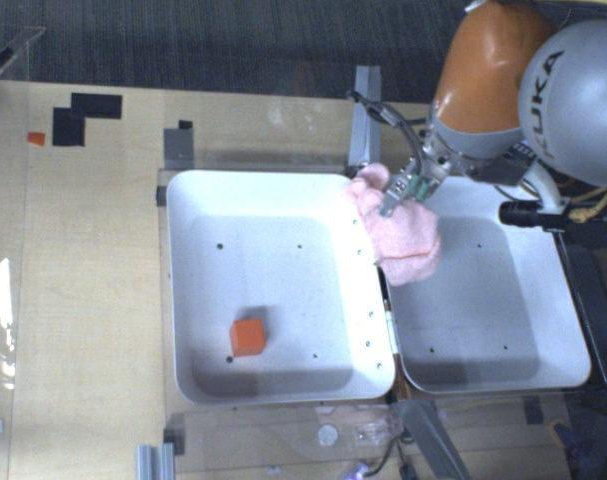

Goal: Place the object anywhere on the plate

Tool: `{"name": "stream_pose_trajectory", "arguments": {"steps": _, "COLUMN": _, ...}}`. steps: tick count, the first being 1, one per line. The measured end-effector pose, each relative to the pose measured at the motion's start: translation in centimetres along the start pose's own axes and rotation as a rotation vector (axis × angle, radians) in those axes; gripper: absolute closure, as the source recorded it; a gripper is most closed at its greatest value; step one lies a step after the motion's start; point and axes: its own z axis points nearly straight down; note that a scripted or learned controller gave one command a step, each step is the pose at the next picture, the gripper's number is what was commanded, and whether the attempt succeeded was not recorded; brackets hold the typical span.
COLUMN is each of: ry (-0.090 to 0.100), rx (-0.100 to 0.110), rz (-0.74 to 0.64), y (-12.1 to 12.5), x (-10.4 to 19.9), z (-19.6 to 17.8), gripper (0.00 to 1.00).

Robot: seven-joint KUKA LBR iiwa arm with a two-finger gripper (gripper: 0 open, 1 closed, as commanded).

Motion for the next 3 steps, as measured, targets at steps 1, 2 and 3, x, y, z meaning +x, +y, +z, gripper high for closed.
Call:
{"name": "stream_pose_trajectory", "arguments": {"steps": 1, "ry": -0.002, "rx": -0.003, "rz": -0.402, "y": 3.6, "x": 3.6, "z": 0.4, "gripper": 1.00}}
{"name": "stream_pose_trajectory", "arguments": {"steps": 2, "ry": -0.003, "rx": -0.006, "rz": -0.752, "y": 7.0, "x": 7.5, "z": -0.6, "gripper": 1.00}}
{"name": "stream_pose_trajectory", "arguments": {"steps": 3, "ry": -0.003, "rx": -0.006, "rz": -0.751, "y": 7.0, "x": 7.4, "z": -0.6, "gripper": 0.00}}
